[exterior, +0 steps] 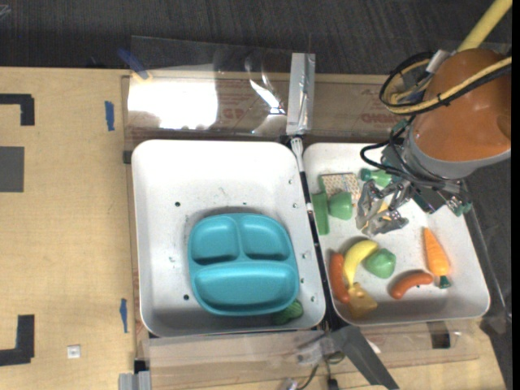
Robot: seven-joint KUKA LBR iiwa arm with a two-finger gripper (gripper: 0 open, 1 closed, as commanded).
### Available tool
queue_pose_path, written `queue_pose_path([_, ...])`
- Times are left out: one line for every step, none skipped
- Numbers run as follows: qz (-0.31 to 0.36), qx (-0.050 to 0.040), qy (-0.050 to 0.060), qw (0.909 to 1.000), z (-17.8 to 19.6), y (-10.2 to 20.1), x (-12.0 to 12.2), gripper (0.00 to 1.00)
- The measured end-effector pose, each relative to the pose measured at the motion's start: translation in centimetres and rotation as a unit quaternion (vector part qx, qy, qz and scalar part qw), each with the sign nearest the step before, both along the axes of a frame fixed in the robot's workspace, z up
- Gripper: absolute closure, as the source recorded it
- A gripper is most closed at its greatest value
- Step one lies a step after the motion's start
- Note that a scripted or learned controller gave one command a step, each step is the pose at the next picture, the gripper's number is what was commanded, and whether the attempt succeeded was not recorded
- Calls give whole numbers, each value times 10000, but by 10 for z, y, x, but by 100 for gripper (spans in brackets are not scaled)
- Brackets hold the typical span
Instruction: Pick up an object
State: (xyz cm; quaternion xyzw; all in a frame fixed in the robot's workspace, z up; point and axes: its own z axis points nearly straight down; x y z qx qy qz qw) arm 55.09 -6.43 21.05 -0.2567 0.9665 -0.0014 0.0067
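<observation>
Arm body is blocking the right bin's [479,295] upper corner; the tool [382,210] is showing as a metallic clutter, finger state impossible to tell. A green piece [288,311] is peeking out from under the teal divided plate [242,262], mostly hidden. That plate is sitting in the left bin [154,169] on the counter [57,218]. Right bin is holding toy food: banana [357,258], green pepper [379,263] touching it, carrot [436,254] near the right wall, red-orange sausage [410,283], red chili [337,276] along the left wall, green block [340,207] and speckled tan sponge [340,185]. Tool is hanging just above the banana, beside the green block.
</observation>
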Motion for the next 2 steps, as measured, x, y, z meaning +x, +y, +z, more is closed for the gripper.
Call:
queue_pose_path([-851,12,48,9964,14,31,-52,100])
queue_pose_path([303,1,18,9995,65,24,-23,100])
